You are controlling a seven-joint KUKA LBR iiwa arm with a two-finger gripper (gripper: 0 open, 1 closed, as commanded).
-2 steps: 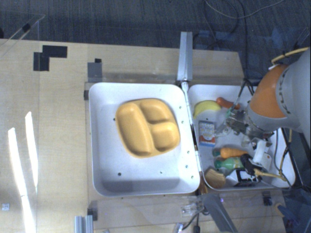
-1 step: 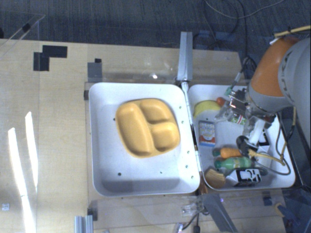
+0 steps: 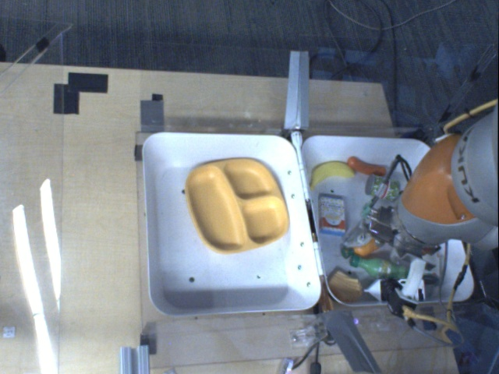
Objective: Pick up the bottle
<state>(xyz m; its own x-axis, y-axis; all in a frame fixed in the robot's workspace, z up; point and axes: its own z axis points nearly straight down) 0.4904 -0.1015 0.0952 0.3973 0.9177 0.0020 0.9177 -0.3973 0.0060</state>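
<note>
Green clear-plastic bottle (image 3: 380, 268), lying flat among clutter in right white bin (image 3: 327, 156); two-finger gripper (image 3: 376, 228) above, opening cannot be told; risk: grasping neighbouring orange item (image 3: 360, 248) instead.

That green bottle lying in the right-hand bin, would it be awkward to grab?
Probably. The green bottle lies on its side, so its round body may roll when nudged. It looks smooth, perhaps slippery. Clutter crowds it in the right bin, under the gripper.
</note>
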